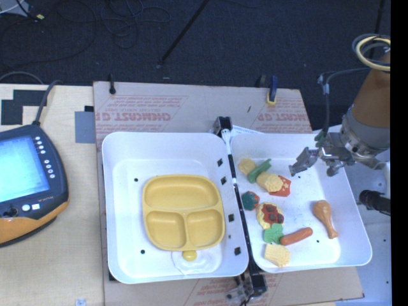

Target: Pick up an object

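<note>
Several toy foods lie in the right bin (357,247), and any one of them would do as my object; none is lifted yet. Nearest my reach is a yellow corn piece on a red wrapper (274,183), toward the middle of the bin, with a green piece (258,169) and a pale yellow chunk (246,166) just beside it toward the bin's left wall. Lower along that left wall sit a dark green and red piece (249,200), a pizza slice (269,214), a green leafy piece (273,234) and a yellow waffle-like square (276,254) near the front edge. A red sausage (296,236) lies near the front, and a chicken drumstick (325,217) rests apart from the others toward the right wall.

My gripper (305,161) hangs over the bin's back right part, tilted toward the corn piece, above bare floor. I see nothing between my fingers, but whether they are spread or closed I cannot tell from this slant.

So I judge the task barely begun: I am positioned over the right bin, and choosing, descending, closing and lifting all remain.

Further out, the left bin (118,171) holds a yellow divided tray (183,210) and a small yellow ball (189,255) at its front edge. Left of the bins, a tablet-like controller (25,177) rests on the bench.
</note>
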You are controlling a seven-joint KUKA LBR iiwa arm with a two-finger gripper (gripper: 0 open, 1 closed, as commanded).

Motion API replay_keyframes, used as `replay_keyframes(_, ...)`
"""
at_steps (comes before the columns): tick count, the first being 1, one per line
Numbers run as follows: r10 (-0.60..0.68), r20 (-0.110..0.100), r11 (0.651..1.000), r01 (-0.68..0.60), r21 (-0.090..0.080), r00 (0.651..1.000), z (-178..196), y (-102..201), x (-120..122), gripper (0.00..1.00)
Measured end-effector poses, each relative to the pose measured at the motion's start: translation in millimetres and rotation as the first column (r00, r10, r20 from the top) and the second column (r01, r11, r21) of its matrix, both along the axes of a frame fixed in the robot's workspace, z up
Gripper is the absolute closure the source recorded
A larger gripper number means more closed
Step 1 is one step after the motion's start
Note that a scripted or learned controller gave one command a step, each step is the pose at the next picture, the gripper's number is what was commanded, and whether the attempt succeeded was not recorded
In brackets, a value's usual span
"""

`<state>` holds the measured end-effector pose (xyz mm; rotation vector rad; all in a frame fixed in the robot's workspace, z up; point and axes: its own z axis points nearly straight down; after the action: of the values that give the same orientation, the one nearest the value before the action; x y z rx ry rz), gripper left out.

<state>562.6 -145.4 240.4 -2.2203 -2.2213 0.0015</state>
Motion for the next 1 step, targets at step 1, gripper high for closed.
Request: replay_keyframes(1,0.0,-0.002,1.0,0.0,0.001,1.0,9.7,-0.8,-0.1,1.0)
